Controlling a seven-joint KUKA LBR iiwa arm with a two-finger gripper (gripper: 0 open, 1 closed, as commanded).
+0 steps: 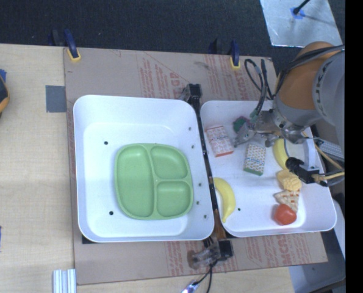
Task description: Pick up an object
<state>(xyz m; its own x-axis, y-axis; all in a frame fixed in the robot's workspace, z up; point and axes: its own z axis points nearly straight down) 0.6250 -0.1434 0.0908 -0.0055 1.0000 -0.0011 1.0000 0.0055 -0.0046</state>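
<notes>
A grey robot arm's gripper hovers, jaws spread, over the right bin just above a small green-patterned packet; a square, centred descent would likely grip it best.

Above the right bin, the arm is a rounded grey casing with a broad orange band, black cables looping beside it, ending in a dark metal gripper.
</notes>
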